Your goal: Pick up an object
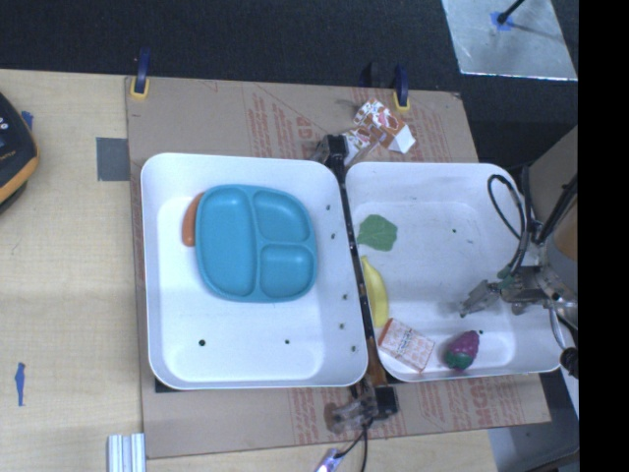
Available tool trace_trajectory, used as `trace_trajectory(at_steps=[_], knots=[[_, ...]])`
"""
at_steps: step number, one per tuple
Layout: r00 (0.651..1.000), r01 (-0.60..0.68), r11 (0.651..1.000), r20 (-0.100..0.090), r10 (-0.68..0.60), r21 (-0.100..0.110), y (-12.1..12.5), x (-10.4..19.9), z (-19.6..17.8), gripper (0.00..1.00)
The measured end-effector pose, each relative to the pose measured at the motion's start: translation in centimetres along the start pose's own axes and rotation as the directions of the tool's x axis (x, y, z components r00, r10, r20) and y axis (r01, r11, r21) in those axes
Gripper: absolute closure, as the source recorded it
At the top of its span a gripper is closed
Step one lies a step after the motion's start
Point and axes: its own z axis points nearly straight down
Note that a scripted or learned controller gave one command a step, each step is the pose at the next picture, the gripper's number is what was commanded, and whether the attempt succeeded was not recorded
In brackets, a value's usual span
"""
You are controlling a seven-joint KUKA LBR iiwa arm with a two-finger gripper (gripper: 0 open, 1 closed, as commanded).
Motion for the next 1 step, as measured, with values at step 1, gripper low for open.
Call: trace_trajectory(at_steps=[1], knots=[[1.000,-0.006,1.000,-0.002,0.006,-0.007,5.22,2.04,-7.31,0.00]])
